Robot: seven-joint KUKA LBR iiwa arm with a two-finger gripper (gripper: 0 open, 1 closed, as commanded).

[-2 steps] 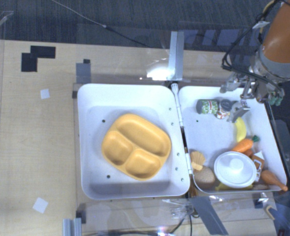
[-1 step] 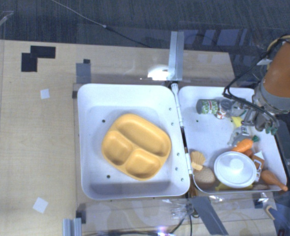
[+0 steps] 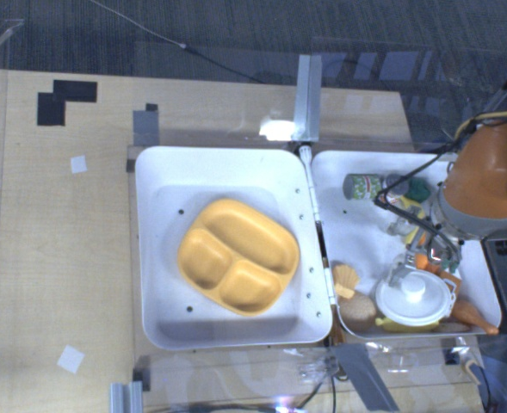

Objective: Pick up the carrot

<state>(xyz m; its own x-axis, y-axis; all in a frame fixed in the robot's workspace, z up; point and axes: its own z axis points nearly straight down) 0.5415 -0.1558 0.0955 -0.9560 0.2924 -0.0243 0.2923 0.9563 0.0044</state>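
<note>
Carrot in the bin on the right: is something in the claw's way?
Partly. The small orange carrot lies right under the claw in the right-hand white bin. A round white lidded pot sits tight against it on the near side, and black cables hang over it.

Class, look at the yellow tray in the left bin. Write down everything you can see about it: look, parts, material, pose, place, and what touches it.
The yellow tray is a rounded-square dish, mustard yellow, with a smooth, slightly glossy surface that looks like plastic. Raised ridges split it into three compartments: one large across the top and two smaller below. Nothing lies in them. It sits flat and right side up, turned at an angle to the walls, near the middle of the left bin. It touches only the bin floor and stands apart from the walls.
</note>
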